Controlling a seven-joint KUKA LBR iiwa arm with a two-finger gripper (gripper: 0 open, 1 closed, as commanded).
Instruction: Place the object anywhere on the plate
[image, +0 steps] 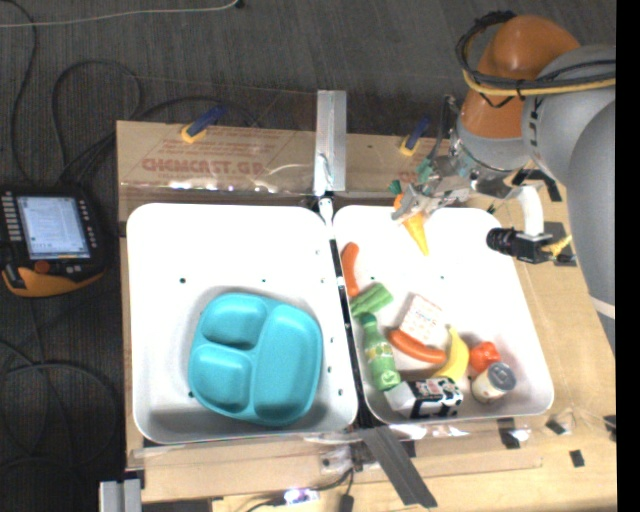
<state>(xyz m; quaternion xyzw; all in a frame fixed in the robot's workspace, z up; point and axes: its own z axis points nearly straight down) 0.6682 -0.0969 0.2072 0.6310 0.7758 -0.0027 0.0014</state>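
Observation:
A teal divided plate (256, 360) lies in the left bin (160, 240), toward its front. My gripper (418, 200) hangs over the back edge of the right bin (500, 270), well to the right of the plate and farther back. A small yellow pointed piece (417, 233) sticks down from between its fingers, tip downward, above the bin floor. The fingers are shut on its upper end.
In the right bin lie several toy foods: an orange-red sausage (349, 268), green pieces (371, 299), a green bottle (381, 361), a white box (421, 319), a banana (456, 356) and a dark can (436, 396). A metal divider (331, 140) stands behind the bins.

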